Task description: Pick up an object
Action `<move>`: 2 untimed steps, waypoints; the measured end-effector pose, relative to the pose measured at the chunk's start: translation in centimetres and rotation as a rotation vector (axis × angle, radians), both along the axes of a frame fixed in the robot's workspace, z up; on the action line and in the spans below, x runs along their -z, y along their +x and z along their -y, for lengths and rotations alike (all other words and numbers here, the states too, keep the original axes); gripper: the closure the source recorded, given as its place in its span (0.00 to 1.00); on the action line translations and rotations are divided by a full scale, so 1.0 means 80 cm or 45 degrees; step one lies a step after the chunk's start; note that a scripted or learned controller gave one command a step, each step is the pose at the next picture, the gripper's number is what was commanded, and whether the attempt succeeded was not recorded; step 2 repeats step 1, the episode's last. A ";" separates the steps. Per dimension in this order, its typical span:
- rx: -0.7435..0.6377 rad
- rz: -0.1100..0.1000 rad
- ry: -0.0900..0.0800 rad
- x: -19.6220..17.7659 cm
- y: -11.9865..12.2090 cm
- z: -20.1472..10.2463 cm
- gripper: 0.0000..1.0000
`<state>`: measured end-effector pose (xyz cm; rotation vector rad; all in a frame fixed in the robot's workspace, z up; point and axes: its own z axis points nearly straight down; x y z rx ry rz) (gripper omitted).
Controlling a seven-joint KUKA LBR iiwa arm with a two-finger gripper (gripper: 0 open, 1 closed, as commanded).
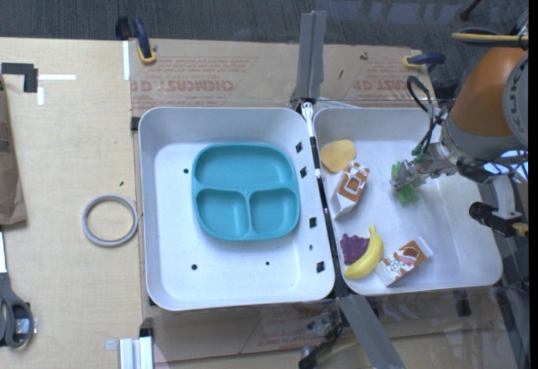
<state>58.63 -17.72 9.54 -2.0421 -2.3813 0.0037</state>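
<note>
Fingers of my grey two-finger gripper point(407, 176) sit low at right of frame, around a small green object point(408, 192) in the right white bin point(471, 275); whether they clamp it, I cannot tell. Step in hand, I judge: the grasp. Next move calls for a firm close, then a straight lift, clear of the orange-and-white carton point(351, 187) to the left.

We see red print on the cardboard point(197, 73) behind the left bin point(160, 191), upside down and unreadable.
</note>
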 end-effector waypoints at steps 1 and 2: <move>-0.311 0.003 0.000 -0.099 -0.018 -0.054 1.00; -0.311 0.003 0.000 -0.099 -0.018 -0.054 1.00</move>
